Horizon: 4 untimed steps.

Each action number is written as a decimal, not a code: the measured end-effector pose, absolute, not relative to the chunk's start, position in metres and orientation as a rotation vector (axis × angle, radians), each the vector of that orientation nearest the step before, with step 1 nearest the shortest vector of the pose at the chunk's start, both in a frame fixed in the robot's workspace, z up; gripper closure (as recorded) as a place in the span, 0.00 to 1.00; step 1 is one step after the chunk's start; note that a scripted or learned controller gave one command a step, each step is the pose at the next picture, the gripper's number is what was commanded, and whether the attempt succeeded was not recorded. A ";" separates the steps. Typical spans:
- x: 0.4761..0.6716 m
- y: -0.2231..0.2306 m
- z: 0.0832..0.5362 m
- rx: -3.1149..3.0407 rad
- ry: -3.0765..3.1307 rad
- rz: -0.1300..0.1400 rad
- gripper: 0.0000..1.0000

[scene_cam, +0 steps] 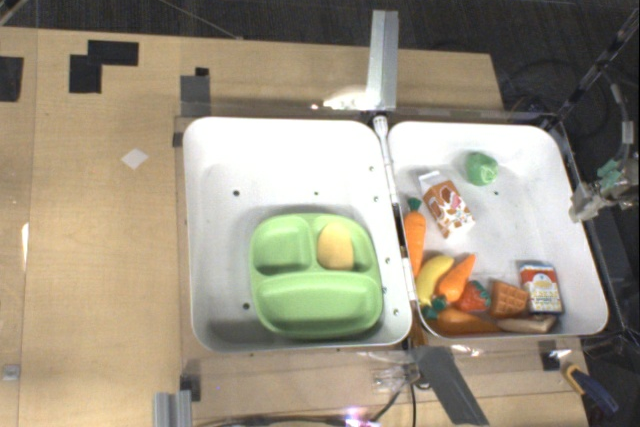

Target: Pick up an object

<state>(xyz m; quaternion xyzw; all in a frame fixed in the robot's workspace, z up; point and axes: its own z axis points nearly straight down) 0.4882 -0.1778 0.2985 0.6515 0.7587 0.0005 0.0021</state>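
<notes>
Counted: 2 white bins (210,215); 1 green divided plate (300,290); 1 yellow lemon (337,245); 2 carrots (413,237); 1 banana (431,275); 2 small cartons (447,206); 1 green ball (482,168); 1 waffle (508,298).

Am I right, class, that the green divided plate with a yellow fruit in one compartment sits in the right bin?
Not quite. The camera view shows the green divided plate, with the yellow fruit in one compartment, sitting in the left bin, not the right one.

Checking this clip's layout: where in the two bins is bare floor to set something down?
Left bin: bare above and left of the green tray. Right bin: bare between green ball and small carton. Crowded: its front-left corner around banana.
</notes>
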 end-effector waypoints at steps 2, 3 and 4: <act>0.515 -0.143 0.125 2.144 2.295 0.001 0.00; 0.585 -0.129 0.117 2.295 2.142 0.003 0.00; 0.672 -0.145 0.088 2.221 2.210 0.008 0.00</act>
